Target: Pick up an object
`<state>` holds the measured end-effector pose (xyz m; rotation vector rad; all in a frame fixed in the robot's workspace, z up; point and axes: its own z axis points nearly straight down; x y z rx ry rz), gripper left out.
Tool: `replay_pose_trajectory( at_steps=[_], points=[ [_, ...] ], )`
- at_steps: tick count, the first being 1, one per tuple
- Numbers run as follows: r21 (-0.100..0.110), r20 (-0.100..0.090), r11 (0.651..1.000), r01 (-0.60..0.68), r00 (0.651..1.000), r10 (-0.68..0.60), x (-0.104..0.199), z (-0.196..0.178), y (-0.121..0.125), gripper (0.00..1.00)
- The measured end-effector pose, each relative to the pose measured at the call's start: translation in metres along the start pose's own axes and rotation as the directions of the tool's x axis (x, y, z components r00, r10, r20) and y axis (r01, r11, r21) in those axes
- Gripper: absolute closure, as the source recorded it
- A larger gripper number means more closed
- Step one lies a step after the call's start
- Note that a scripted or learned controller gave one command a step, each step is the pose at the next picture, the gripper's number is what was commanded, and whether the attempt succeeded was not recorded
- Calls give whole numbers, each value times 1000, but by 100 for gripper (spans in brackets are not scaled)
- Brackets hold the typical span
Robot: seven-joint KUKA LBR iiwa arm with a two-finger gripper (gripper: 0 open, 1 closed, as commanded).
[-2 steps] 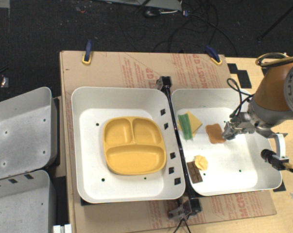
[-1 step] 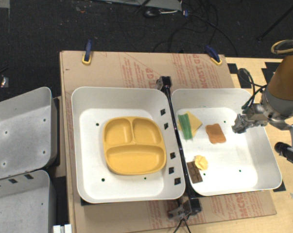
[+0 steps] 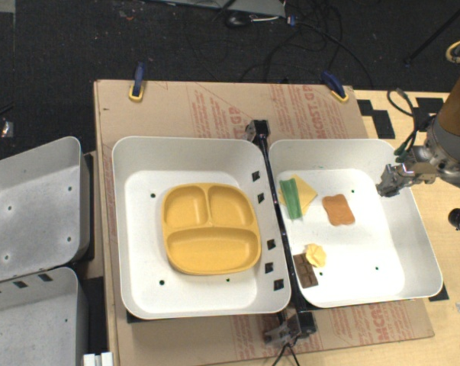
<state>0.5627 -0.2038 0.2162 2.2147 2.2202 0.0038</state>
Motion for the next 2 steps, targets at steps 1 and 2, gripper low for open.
replay_pose_trajectory(
  at_steps=[1,2],
  points=[
    [7,-4,1000,4,1000,-4,50,7,-4,100],
    [4,-4,1000,6,1000,-6,111,-3,3,100]
  ],
)
